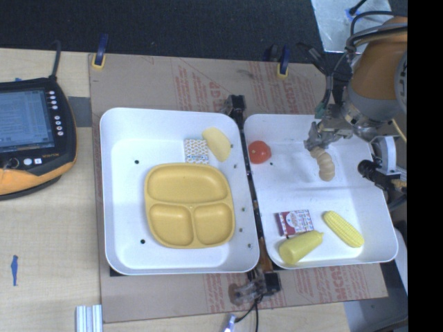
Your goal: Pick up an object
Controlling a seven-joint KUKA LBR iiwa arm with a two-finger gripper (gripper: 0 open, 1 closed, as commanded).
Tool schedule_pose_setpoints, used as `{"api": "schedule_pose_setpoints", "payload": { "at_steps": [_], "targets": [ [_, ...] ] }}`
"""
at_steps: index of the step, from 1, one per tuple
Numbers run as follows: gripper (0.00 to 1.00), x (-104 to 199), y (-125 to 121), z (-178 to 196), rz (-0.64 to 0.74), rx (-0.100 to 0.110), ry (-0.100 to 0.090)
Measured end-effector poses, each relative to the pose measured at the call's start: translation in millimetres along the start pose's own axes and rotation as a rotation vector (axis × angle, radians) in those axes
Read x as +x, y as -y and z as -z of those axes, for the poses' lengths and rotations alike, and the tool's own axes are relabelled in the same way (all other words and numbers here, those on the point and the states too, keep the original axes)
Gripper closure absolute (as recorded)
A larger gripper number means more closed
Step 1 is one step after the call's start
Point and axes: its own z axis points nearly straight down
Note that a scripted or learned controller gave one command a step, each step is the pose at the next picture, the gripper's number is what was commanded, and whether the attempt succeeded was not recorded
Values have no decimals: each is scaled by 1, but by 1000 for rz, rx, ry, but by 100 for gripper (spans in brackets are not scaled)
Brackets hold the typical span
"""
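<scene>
My gripper (pixel 322 142) hangs over the back of the right bin (pixel 374 185). A small tan lumpy piece (pixel 325 166) lies right under its tip, touching or nearly touching it; I cannot tell whether it is gripped. Also in this bin are a red ball-like fruit (pixel 259 152) at the back left, a red and white packet (pixel 295 221), a yellow corn cob (pixel 343 228) and a yellow-green oblong piece (pixel 300 246) near the front.
The left bin (pixel 118 185) holds a yellow divided plate (pixel 189 205), a pale yellow piece (pixel 217 144) and a small patterned packet (pixel 196 151). A handheld control tablet (pixel 31 126) lies on the bench at far left. Clamps sit at the cardboard's back edge.
</scene>
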Motion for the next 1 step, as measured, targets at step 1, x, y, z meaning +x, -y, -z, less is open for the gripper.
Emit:
{"api": "schedule_pose_setpoints", "payload": {
  "at_steps": [1],
  "targets": [
    [100,57,27,50,-1,0,0]
  ]
}}
